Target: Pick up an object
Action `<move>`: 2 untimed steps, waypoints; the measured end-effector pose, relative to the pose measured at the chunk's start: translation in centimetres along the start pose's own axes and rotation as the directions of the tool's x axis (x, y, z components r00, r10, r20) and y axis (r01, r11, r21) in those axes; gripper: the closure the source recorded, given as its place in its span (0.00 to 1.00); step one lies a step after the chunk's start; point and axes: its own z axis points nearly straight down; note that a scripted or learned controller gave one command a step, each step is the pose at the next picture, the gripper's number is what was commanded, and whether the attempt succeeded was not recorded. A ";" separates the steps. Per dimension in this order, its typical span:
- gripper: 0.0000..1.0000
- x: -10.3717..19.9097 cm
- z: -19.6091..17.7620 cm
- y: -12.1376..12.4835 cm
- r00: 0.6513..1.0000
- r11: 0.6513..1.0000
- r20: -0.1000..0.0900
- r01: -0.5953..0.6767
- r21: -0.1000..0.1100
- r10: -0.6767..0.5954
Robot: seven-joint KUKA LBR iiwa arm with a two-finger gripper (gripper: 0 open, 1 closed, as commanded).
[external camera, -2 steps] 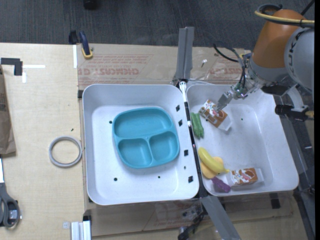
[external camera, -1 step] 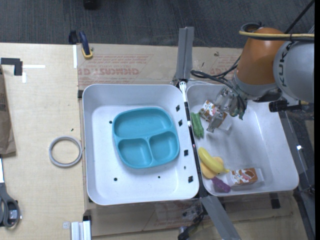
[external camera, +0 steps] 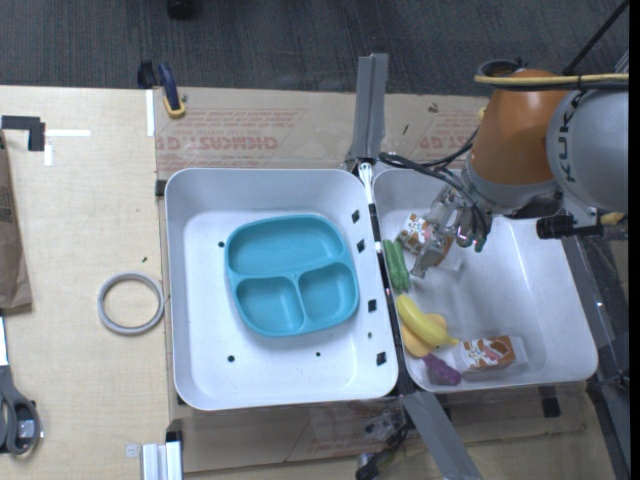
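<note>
Grey arm with orange band reaching in from the right, two-finger gripper (external camera: pixel 440 251) low over the upper left part of the right-hand shallow white bin (external camera: pixel 540 298). Whether fingers spread or pressed together: cannot tell. Just left of the gripper, close against it, a small white printed packet with red-brown markings (external camera: pixel 414 235); contact unclear. Below and left, along the bin's left wall, a green elongated vegetable-like piece (external camera: pixel 397 266). Further below, a yellow toy banana (external camera: pixel 421 320), then a small purple piece (external camera: pixel 441 370), and beside that, to the right, a flat orange-and-white printed pouch (external camera: pixel 490 353). Well to the left, in the left-hand shallow white bin (external camera: pixel 190 298), a teal plastic three-compartment plate (external camera: pixel 292 275).
</note>
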 end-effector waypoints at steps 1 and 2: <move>0.00 1.0 0.0 -0.4 0.999 0.999 0.000 0.041 0.001 -0.041; 0.00 2.9 -9.9 3.4 0.999 0.999 0.000 -0.039 0.001 0.039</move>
